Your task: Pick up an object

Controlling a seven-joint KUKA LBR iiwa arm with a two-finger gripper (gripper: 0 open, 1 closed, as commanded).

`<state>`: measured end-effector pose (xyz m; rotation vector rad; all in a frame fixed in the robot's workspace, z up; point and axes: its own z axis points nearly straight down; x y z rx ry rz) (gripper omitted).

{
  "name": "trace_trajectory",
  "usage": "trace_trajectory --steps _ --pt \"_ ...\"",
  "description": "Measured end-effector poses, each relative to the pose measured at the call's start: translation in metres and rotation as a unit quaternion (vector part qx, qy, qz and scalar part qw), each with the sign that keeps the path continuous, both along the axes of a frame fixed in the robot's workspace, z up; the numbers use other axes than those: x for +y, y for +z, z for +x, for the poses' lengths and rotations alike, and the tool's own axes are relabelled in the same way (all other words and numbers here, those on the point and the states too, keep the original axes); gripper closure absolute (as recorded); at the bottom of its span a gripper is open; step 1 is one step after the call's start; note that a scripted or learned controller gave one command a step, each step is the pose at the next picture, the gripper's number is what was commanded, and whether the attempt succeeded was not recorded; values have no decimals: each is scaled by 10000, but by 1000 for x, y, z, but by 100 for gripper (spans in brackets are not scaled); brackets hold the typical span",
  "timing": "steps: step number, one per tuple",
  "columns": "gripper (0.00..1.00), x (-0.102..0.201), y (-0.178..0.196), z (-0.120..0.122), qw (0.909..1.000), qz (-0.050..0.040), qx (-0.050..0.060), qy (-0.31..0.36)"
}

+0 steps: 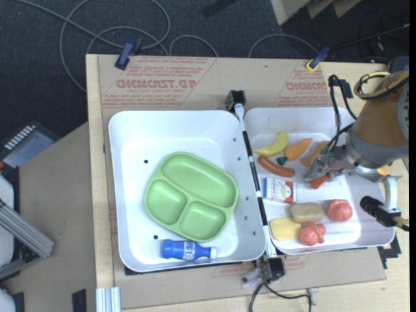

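The grey two-finger gripper [320, 171] is reaching into the right white shallow bin [344, 119] from its right edge; its tip is sitting low over the middle of the bin, beside a small red piece [317, 182] and an orange carrot-shaped toy [298, 149]; whether the jaws are spread or closed, I cannot tell, and nothing is visibly held. The step in hand appears to be the approach to a grasp. Candidates are lying near: a yellow plastic banana [273, 144] and a red sausage-shaped toy [276, 167] toward the bin's left edge. The next move is calling for a settled descent onto one item, then a closing and a lift.
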<state>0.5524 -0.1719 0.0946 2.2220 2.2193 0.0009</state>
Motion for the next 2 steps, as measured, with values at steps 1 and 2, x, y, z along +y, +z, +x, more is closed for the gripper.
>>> trace_trajectory --steps 1,2 --pt "100 57 -10 -3 10000 6 5 13" --pt "100 129 91 26 10000 8 -12 18"
